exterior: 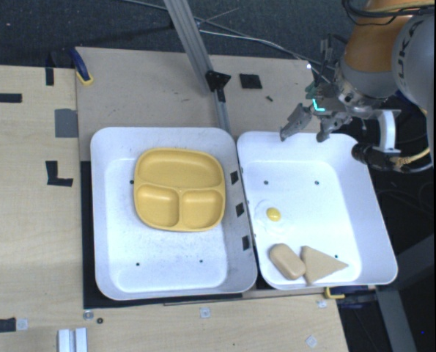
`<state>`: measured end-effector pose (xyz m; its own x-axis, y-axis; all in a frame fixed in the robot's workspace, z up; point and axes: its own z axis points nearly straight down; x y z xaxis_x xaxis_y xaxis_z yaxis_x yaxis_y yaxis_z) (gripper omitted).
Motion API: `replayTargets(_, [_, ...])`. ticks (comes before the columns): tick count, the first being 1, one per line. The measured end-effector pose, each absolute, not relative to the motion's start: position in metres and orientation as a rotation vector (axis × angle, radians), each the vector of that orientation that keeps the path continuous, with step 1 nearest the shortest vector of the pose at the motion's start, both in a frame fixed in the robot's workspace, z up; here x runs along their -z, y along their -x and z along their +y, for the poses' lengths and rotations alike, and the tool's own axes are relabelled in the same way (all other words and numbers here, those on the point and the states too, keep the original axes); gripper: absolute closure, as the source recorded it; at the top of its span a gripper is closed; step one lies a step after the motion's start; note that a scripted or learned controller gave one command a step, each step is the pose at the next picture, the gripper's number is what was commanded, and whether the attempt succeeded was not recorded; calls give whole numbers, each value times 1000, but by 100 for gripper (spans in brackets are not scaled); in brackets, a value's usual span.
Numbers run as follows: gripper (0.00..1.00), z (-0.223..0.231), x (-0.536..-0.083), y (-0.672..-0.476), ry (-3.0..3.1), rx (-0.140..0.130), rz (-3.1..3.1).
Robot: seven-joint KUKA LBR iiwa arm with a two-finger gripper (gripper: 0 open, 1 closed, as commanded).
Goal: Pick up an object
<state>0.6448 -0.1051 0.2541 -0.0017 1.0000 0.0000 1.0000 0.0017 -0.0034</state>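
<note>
Camera view from above the desk (27,196) catches the tool (306,131) with fingers spread and empty over the far rim of the right bin (364,218), well apart from the bread roll (286,261), wedge-shaped block (322,263) and small yellow ball (273,214) lying toward that bin's near end; a yellow divided plate (179,188) fills the left bin (108,218). The roll, the likeliest pick, runs its long axis diagonally from upper left to lower right and touches the wedge, so a descent could nudge both, or clip the bin's near wall.
</note>
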Motion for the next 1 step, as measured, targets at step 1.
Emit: replayTargets(1, [0,-105,-255,-645,2219,-2,-2223])
